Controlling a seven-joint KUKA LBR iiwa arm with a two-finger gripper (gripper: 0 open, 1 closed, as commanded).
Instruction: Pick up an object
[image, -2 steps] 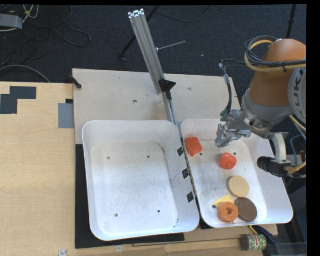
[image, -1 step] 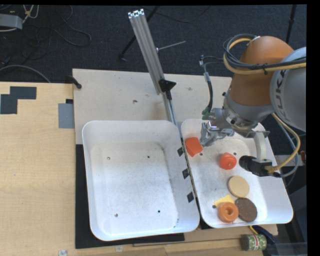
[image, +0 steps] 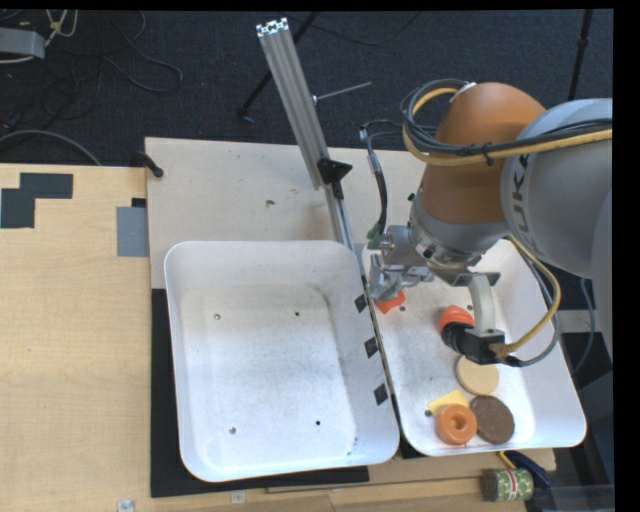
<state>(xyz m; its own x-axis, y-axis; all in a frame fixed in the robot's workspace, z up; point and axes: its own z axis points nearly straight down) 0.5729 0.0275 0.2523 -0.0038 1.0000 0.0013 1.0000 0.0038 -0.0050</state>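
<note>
Holding orange ring (image: 456, 424), brown disc (image: 492, 419) — right bin (image: 560, 415).

A robotics lab: an industrial arm (image: 520, 170) over white bins (image: 200, 270) on a bench (image: 70, 330), loose cables (image: 90, 60) on dark floor.

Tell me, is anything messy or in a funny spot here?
A small green can lies on its side on the bench, outside the right bin, by its near corner. The other items sit inside that bin. Nothing looks spilled or broken.
</note>
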